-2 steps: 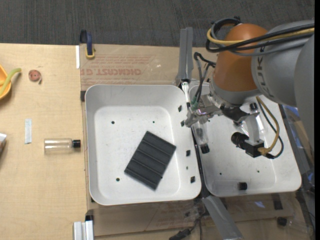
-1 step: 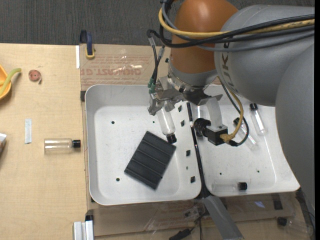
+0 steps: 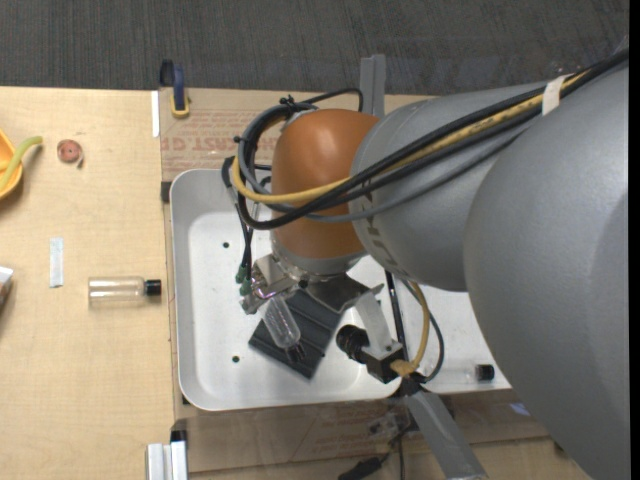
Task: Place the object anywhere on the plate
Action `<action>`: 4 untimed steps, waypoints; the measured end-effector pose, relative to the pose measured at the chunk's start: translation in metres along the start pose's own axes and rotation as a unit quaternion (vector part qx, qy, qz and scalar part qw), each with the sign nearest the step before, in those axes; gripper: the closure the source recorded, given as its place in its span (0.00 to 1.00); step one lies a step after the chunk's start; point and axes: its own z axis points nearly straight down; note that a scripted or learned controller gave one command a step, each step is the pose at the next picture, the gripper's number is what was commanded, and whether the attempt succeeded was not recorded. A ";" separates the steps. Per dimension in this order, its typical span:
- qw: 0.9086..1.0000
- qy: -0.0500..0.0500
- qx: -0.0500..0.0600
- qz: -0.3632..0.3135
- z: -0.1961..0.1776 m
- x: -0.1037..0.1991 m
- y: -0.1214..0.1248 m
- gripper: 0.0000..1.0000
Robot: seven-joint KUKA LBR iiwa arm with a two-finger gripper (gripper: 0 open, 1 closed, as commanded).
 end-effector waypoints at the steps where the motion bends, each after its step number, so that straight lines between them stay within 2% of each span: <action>1: 1.000 -0.001 -0.002 -0.031 -0.208 -0.060 -0.014 1.00; 2: 1.000 0.000 0.000 0.012 -0.060 -0.021 -0.027 1.00; 3: 0.999 0.000 -0.001 -0.053 -0.026 -0.081 0.051 1.00; 4: 0.992 0.000 0.000 -0.125 0.062 -0.017 0.016 1.00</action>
